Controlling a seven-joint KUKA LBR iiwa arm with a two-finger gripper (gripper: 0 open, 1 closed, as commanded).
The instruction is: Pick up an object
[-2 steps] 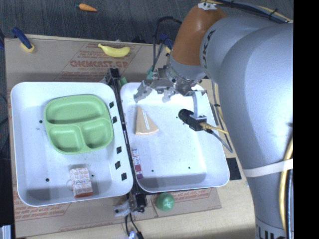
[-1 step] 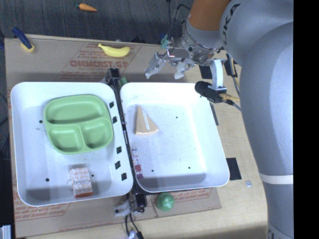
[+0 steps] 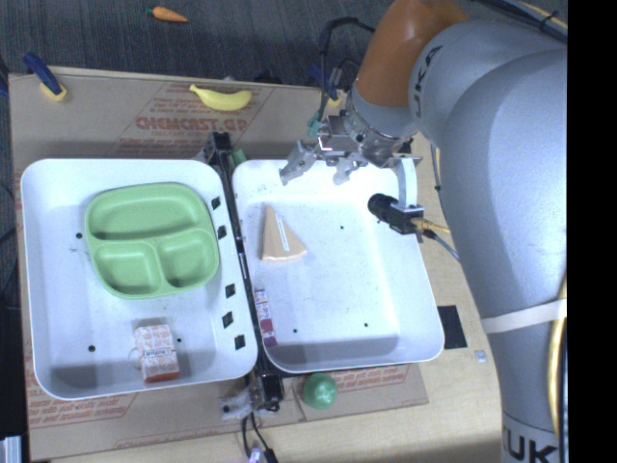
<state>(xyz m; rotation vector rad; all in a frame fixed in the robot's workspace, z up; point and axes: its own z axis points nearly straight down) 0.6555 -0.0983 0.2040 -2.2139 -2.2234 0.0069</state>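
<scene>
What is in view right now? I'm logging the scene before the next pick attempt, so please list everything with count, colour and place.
bins: 2, white, side by side on the bench
divided tray: 1, light green, upper part of the left bin
small packet: 1, white and red-brown, lower part of the left bin
wedge: 1, tan, upper left of the right bin
banana: 1, yellow, on the cardboard behind the bins
ball: 1, green, on the bench in front of the right bin
carrot-like piece: 1, orange, on the dark floor at top left
clamp: 1, blue and yellow, top-left corner of the cardboard
arm: 1, grey with an orange band, reaching in from the right
gripper: 1, metal, fingers spread, above the right bin's far edge, holding nothing
</scene>
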